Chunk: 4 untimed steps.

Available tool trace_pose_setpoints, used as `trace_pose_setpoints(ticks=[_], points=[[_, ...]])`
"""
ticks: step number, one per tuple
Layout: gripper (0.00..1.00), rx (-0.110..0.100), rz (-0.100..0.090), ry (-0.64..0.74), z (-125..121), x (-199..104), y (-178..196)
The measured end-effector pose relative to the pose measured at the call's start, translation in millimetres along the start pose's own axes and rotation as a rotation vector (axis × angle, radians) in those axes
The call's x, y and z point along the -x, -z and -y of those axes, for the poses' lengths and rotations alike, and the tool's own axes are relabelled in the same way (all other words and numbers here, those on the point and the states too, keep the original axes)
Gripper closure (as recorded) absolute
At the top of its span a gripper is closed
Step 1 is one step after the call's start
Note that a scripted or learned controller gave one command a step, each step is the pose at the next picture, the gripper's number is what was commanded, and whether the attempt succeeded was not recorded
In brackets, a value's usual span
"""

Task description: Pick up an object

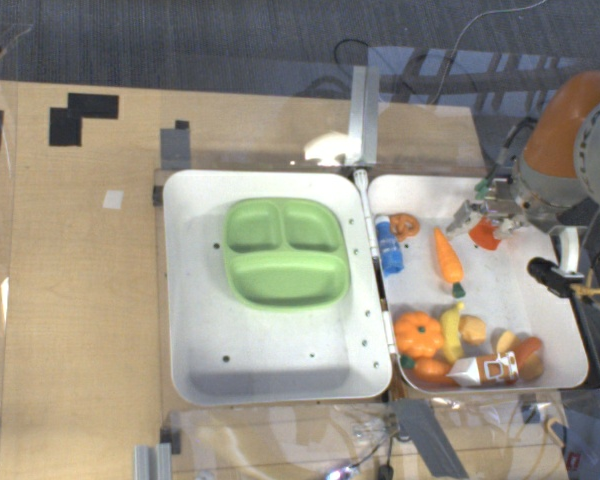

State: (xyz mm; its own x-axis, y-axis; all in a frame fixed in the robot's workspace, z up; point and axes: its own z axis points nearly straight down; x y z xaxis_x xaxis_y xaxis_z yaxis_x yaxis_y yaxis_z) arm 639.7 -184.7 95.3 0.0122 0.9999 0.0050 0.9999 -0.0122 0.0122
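Arm reaching leftward, tool lowered, its fingers seemingly spread.

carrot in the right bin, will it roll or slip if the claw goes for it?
Likely to roll: the carrot looks round and tapered, lying flat on the smooth bin floor, with bare floor on either side. Probably stiff and light, since it looks like a plastic toy. The taper may let it slip out unless gripped across the thick orange part.

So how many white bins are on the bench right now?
2. The left bin holds a green divided plate. The right bin holds the toy food, with the gripper above its far end.
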Motion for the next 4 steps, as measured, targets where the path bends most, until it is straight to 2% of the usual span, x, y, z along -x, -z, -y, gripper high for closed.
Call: trace_pose_setpoints(ticks=[1,2,3,4], points=[[0.00,0.000,0.007,-0.293,0,-17,-6],[1.00,0.006,0.009,-0.283,-3,-19,7],[1.00,-0.001,0.005,-0.315,34,-77,-6],[1.00,-0.005,0.005,-0.240,41,-106,91]])
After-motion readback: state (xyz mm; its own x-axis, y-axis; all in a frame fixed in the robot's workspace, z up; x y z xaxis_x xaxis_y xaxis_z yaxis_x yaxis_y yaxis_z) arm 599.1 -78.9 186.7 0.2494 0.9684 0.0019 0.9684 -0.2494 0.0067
